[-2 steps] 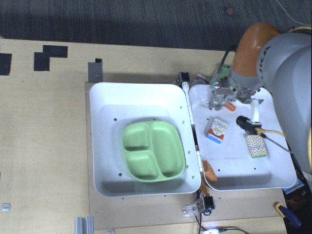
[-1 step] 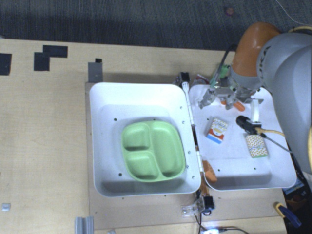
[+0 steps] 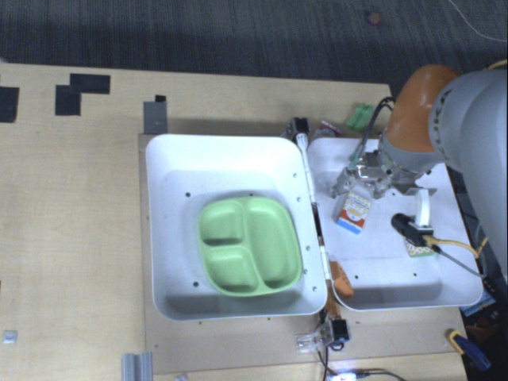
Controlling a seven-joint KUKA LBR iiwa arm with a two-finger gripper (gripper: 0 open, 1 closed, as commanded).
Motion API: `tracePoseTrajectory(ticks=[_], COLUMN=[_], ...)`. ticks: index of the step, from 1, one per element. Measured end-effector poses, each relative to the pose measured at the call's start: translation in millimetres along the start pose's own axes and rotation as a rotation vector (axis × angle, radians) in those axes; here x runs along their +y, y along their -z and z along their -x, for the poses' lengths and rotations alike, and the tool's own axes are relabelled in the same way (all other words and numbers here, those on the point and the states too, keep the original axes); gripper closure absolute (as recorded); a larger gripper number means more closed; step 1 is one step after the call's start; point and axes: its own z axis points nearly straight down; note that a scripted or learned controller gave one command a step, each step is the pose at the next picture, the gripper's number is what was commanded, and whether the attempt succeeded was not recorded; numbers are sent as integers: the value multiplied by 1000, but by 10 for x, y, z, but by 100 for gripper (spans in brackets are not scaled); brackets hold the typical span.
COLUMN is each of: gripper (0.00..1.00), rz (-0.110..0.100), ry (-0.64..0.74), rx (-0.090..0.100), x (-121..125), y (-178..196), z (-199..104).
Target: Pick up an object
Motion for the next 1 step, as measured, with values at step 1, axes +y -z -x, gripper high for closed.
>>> tracePoseTrajectory(ticks=[1], gripper=[100], rz=[7], ry=[1], rx=[0], x=[24], y=[127], z=[-8])
